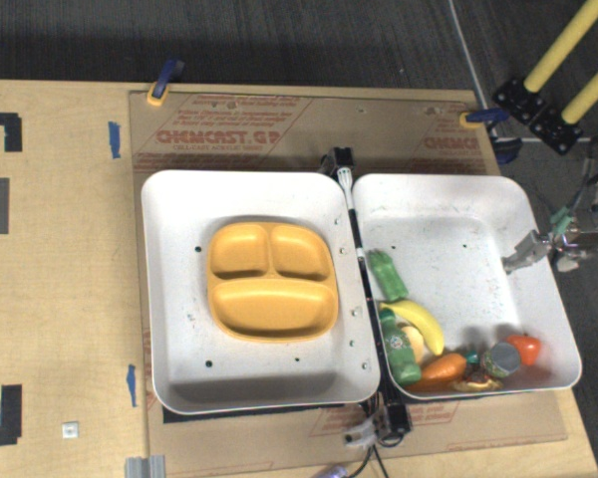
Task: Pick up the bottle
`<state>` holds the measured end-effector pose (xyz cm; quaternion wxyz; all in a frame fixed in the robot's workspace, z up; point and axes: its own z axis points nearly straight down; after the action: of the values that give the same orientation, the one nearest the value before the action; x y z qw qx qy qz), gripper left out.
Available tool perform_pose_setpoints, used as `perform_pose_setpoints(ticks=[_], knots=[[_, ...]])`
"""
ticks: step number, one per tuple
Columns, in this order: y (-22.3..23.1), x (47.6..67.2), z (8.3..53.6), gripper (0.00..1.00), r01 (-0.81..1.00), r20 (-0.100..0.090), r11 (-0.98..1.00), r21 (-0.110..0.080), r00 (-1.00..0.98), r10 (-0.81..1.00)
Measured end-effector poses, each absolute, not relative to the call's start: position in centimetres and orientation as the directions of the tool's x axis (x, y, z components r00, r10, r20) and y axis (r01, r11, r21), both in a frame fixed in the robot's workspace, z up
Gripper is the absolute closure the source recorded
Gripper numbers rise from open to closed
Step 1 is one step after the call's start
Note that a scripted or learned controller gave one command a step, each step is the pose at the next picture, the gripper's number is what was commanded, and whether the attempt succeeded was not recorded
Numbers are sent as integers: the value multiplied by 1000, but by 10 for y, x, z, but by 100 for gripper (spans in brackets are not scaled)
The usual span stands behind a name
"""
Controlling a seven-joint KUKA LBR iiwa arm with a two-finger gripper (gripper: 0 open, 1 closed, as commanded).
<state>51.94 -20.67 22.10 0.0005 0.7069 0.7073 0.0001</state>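
I am eyeing the green bottle (391,312) lying along the right bin's (448,217) left wall, beside the banana (419,322). Probably light, rigid, slick plastic; I am planning to grip across its midsection. My hand (553,247) is hovering at the bin's right rim; grip state: cannot tell.

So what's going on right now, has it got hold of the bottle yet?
Not yet. Gripper at right bin's right edge, nothing seen in it. Green bottle lies along the bin's left wall. Banana touches it.
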Motion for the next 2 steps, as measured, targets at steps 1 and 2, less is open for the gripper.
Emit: perform_pose_setpoints(ticks=[1,2], knots=[[-106,527,107,0,998,1,-67,-1,67,998],[-39,611,185,0,968,0,-252,0,252,968]])
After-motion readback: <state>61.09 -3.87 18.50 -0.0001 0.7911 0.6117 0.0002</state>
